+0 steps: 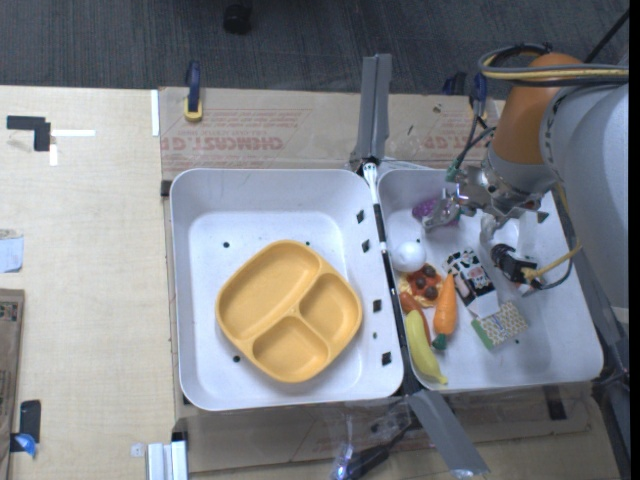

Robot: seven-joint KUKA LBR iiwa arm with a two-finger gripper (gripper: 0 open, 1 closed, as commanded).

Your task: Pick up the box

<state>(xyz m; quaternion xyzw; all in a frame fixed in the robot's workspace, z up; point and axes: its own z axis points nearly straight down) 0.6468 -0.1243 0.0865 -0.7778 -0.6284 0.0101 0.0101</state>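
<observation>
A small box point(468, 271) with a black-and-white pattern lies in the right bin point(560, 363), near its middle. My gripper point(466, 220) hangs over the back of that bin, just above the box in the view and a little apart from it. It stands open, one finger point(443, 212) towards the purple item and the other further right, with nothing between them. The grey arm with its orange band point(525, 118) comes in from the upper right.
Around the box lie a white ball point(407, 256), a purple item point(427, 209), a carrot point(445, 308), a banana point(424, 348), a red-and-dark item point(420, 284) and a flat chequered packet point(500, 323). The left bin point(200, 208) holds a yellow divided plate point(290, 311).
</observation>
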